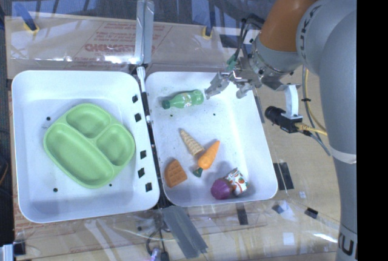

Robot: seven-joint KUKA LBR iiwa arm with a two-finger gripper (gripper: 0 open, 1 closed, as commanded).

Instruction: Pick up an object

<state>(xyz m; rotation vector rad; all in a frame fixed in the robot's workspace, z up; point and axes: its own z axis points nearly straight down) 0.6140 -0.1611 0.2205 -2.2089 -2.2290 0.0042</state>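
— What's the bench like from where you stand?

— Pale wood under clear plastic sheeting, with some red printed lettering showing through at the back, and dark carpet beyond it. Two shallow white bins sit side by side: the left bin (24, 151) and the right bin (257, 138), with a grey metal strip upright at the seam between them.

— And the arm?

— It comes in from the right, grey with its orange band (291, 17). The gripper (228, 85) hangs over the far edge of the right bin, its two fingers spread apart with nothing between them.

— Which thing is closest to it?

— The green bottle (183, 99). It lies on its side near the back of the right bin, long axis roughly left to right, the dark capped end pointing left toward the seam, the other end just beside one fingertip. Whether they touch, I can't tell.

— Count the rest for me.

— Right bin: one bottle, one ice-cream cone (191, 142), one carrot (207, 155) touching the cone, one orange waffle-like piece (176, 173), one purple-and-white toy (228, 185) in the near corner. Five things. Left bin: one green divided plate (88, 143) with three compartments.
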